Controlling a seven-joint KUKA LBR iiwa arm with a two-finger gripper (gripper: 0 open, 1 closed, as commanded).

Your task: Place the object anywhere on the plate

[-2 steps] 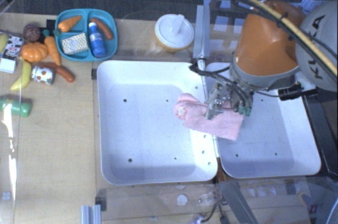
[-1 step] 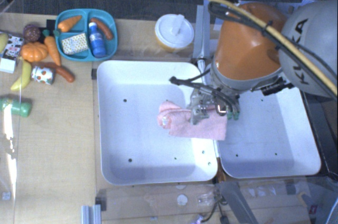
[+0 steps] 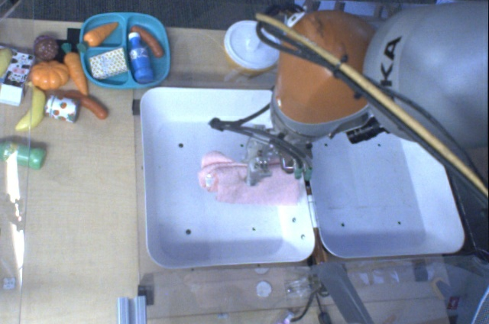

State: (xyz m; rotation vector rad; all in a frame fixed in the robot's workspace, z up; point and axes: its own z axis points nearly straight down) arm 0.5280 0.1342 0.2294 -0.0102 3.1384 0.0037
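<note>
Pink cloth-like object [image 3: 241,181] lies in left white bin [image 3: 164,238], mid-frame, jaws [image 3: 260,166] low over its right part. Jaws' state: cannot tell, wrist hardware blurs them. Judged a grasp attempt; lift unconfirmed. Right bin [image 3: 397,231] partly hidden by arm [image 3: 367,63]. Upper left on tabletop [image 3: 76,185]: blue divided plate [image 3: 124,49] with toy food, likely the target.
</note>
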